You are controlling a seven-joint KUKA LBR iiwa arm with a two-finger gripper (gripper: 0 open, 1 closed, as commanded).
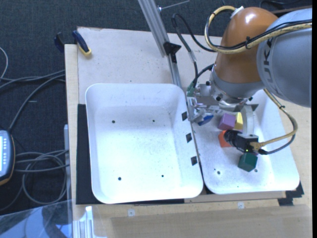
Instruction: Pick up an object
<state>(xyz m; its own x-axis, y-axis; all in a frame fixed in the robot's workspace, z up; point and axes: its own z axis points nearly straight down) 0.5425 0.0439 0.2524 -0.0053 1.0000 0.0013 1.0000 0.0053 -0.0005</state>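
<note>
My gripper [200, 112] hangs under the orange wrist, low over the left side of the right bin [277, 177], close to the wall between the two bins. A small blue piece [206, 119] lies right at the gripper's tip; whether it is held is hidden by the wrist. A purple block [228, 120] sits just to the right, with a yellow piece [239, 121] against it. Below them lie an orange block [225, 139] and a dark green block [247, 161]. The arm covers the bin's far part.
The left bin [99, 133] stands beside the right one, their walls touching. A metal pole [156, 24] rises at a slant behind the bins. A blue and yellow tool [81, 42] lies at the bench's far left corner.
</note>
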